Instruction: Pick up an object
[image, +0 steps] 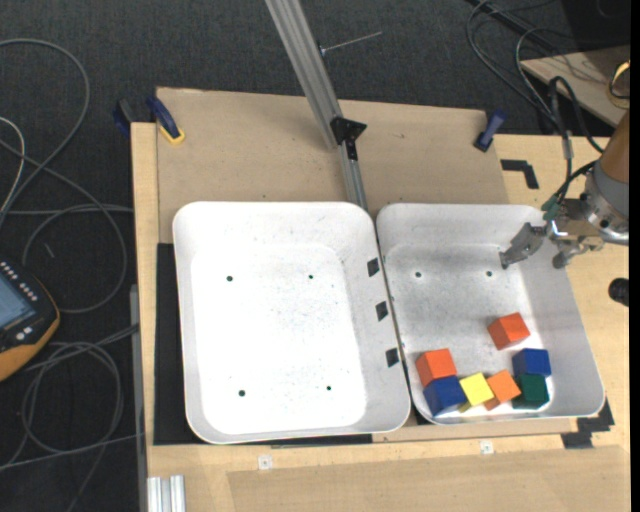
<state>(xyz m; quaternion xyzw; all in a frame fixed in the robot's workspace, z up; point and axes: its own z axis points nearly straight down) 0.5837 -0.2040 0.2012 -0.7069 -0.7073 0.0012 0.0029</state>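
Observation:
Several small blocks lie in the front of the right bin (450, 225). An orange block (509, 329) sits alone, a little behind the others. Along the front wall are an orange block (435, 364), a blue block (444, 394), a yellow block (476, 388), a small orange block (503, 385), a blue block (532, 361) and a green block (533, 391). My gripper (541, 249) hangs over the bin's back right corner, well behind the blocks. It is open, with nothing between its fingers (518, 247).
The left bin (180, 240) lies beside the right one. A slanted metal pole (318, 85) rises from the gap between them at the back. Blue clamps (166, 120) hold the board's back corners. Cables and a handheld pendant (20, 310) lie on the floor to the left.

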